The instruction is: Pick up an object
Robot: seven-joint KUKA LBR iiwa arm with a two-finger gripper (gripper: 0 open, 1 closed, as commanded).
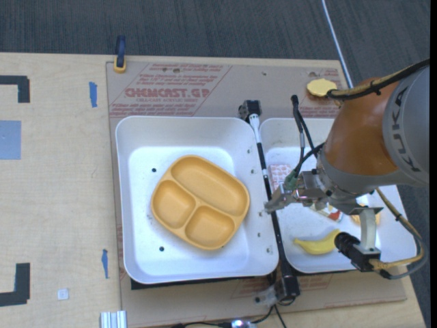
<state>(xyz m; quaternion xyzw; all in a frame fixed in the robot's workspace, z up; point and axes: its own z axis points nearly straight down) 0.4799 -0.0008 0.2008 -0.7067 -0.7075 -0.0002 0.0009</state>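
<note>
2 shallow white bins are seated side by side on a brown board on the bench. The left bin contains 1 yellow divided plate with 3 compartments; the plate is lying flat, near the middle of the bin floor, slightly rotated against the bin walls.

The right bin is largely covered by the arm, which is entered from the right and carries an orange band above the wrist. A yellow banana is lying on the floor of this bin toward its near edge, just beside a black cylindrical fitting on the arm's assembly. A small packet with red print is seen against the bin's left wall, partly hidden by the mechanism. A small red and white item is partly visible beneath the wrist; its nature cannot be determined.

The gripper is positioned low over the left side of the right bin, close to the divider between the 2 bins. Whether it is open or closed cannot be told, and nothing is seen held in it.

A yellow disc is lying on the board behind the right bin. Black cables are run along the divider.
</note>
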